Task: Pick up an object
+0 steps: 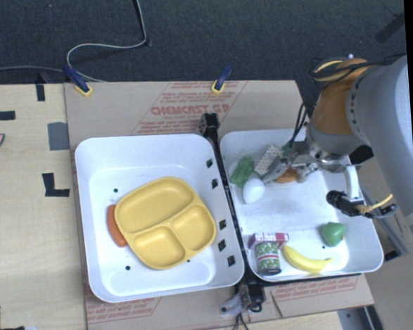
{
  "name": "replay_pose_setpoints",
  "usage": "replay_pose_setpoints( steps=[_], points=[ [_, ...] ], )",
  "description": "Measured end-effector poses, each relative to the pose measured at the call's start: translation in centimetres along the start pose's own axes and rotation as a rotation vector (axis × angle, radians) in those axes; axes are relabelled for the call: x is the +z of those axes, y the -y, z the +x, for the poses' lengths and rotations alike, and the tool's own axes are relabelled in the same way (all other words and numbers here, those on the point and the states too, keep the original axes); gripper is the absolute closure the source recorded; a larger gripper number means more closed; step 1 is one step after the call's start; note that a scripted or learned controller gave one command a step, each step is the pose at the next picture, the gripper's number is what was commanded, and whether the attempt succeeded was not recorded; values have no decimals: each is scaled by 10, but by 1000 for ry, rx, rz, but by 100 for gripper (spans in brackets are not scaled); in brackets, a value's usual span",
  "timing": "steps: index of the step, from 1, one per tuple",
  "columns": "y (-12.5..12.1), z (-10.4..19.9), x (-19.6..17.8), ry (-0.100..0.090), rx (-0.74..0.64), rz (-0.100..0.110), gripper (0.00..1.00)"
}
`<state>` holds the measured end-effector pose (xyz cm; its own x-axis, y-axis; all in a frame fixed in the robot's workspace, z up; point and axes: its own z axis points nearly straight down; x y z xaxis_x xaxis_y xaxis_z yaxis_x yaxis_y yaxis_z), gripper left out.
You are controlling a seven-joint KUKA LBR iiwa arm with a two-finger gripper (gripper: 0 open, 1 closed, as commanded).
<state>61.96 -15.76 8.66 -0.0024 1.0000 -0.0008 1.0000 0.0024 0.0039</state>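
Several small things lie in the right bin [355, 267], and the nearest to the jaws [271, 160] is a white egg-shaped piece [253, 190], just below and left of them, beside a green leafy-looking toy [241, 170] near the divider. I would take the egg as the thing to pick: it looks light and hard, smooth and round, so it may roll or squirt out under a pinch. Best to close across its short middle, coming straight down.

From where I stand I cannot tell whether the jaws are parted or closed, nor whether anything sits between them; the tip is a grey, speckled blur over the bin's upper part. Something orange [286, 177] peeks out from under the wrist, too hidden to name.

Further along the front of the same bin lie a yellow banana [305, 260], a small can [267, 257] with a green label touching the banana's left end, a red-and-white packet [271, 238] just behind the can, and a green pepper-like toy [332, 234] on the right. These are well apart from the egg and should not interfere.

What crowds the egg is the green toy touching its upper edge, and the black divider [223, 195] close on its left, leaving little room for a finger on that side. The left bin [101, 274] holds a yellow compartment tray [166, 221] lying over an orange thing [115, 225].
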Motion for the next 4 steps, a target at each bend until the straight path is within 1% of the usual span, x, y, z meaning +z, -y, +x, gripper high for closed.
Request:
replay_pose_setpoints(
  steps=[1, 2, 3, 4],
  points=[
    [0, -1, -10, 3, -1, -1, 100],
    [0, -1, -10, 4, -1, 0, 0],
    [0, 0, -19, 3, -2, 1, 100],
    [0, -1, -19, 4, -1, 1, 0]
  ],
)
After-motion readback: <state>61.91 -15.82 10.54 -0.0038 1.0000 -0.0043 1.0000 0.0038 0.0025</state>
